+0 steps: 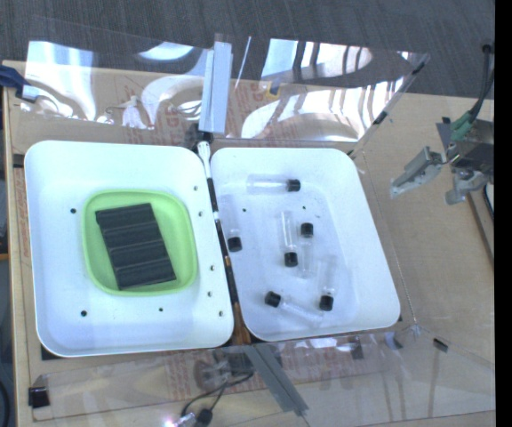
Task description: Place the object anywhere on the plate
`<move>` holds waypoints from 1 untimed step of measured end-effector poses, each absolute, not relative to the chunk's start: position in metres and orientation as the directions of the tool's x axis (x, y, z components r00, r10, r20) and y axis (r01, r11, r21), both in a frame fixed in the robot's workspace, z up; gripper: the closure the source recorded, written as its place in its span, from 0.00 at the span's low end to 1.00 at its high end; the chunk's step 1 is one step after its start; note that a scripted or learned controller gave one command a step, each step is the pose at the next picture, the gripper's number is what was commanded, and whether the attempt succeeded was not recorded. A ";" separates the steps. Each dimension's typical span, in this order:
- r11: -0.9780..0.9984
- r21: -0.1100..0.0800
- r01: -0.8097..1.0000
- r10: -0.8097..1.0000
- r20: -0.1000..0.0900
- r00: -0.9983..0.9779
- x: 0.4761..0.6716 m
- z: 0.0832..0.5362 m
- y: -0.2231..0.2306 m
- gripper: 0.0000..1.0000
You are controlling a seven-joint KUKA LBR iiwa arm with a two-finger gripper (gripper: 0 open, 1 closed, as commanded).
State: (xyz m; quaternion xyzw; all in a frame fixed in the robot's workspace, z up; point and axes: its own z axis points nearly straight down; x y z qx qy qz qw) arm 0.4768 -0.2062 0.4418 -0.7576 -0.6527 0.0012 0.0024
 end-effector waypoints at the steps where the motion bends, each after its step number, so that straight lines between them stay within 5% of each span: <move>1: -0.208 -0.005 0.978 0.978 0.000 0.208 0.477 0.442 -0.205 0.00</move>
